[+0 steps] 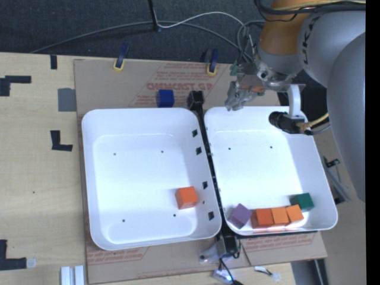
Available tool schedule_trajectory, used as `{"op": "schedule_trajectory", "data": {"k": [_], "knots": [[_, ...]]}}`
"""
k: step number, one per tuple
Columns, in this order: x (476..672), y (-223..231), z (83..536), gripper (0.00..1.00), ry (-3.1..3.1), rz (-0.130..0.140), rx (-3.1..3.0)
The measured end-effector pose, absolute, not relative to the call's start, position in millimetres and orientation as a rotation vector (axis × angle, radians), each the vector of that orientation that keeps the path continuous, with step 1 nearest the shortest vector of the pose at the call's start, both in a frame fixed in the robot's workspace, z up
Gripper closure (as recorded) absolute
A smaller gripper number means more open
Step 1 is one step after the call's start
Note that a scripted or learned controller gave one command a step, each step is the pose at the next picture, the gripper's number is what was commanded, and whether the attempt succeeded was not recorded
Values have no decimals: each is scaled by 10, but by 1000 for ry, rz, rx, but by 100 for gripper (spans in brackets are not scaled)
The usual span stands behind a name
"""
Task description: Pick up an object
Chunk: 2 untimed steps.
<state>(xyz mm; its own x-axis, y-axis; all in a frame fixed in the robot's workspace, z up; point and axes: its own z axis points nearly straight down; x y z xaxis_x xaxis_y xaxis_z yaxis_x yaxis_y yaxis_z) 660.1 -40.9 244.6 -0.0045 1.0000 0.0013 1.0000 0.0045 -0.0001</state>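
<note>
Front edge: a small tangle of wires (pixel 222 266) is seen on the bench just below the seam between the two bins.
Right bin (pixel 267 165): four blocks are lined up against the near wall, with a fifth just behind.
Purple block (pixel 239 215): placed at the left end of the row, turned at an angle.
Orange blocks (pixel 277 217): three are set side by side, touching, right of the purple one.
Green block (pixel 304 202): seated in the near right corner, just behind the last orange block.
Left bin (pixel 142 177): one orange cube (pixel 186 198) is found near the right wall, toward the near side, well apart from the others.
Clips: black clips (pixel 203 168) are spaced down the seam where the bins meet.
Blue block (pixel 165 97): left outside the bins, on the cardboard (pixel 178 85) just past the far rim of the left bin.
Gripper (pixel 236 104): positioned over the far left corner of the right bin, above the rim; nothing is seen between the fingers, and how far they are parted cannot be told.
Arm (pixel 332 58): grey body and orange band are seen reaching in from the right, far side.
Cables (pixel 178 24): trailed across the dark floor beyond the bench.
</note>
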Motion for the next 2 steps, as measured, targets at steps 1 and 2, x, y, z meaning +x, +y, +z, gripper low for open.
{"op": "schedule_trajectory", "data": {"k": [1,2], "knots": [[6558,55,2412,100,-2225,0,-2216],[6556,623,2411,100,-2226,-1,-2216]]}}
